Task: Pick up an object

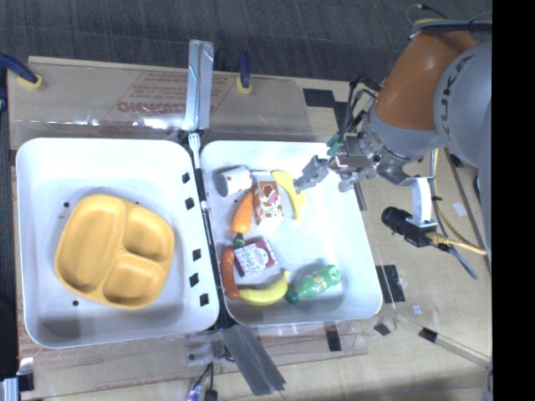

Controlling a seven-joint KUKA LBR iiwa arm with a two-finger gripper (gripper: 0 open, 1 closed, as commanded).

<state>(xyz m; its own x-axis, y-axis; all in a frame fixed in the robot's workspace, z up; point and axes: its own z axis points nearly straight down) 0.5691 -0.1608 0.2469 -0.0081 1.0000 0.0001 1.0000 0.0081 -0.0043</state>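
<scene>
A: The gripper [308, 174] hangs over the upper right part of the right bin [355, 249], and we cannot tell how it is set, since it is small and seen from above.

B: We see nothing clamped in it. Its tip sits just beside the small yellow banana [287, 192] (the upper one).

A: Touching that banana lies a red-and-white carton [267, 201], with an orange carrot [242, 214] along its left edge and a white cup [233, 179] on its side above.

B: Lower down we find a second carton with a red label [253, 258], a larger banana [262, 292] and a green bottle [315, 282] near the bin's front wall.

A: The left bin [42, 182] holds a yellow divided tray [114, 250], well apart from the arm.
</scene>
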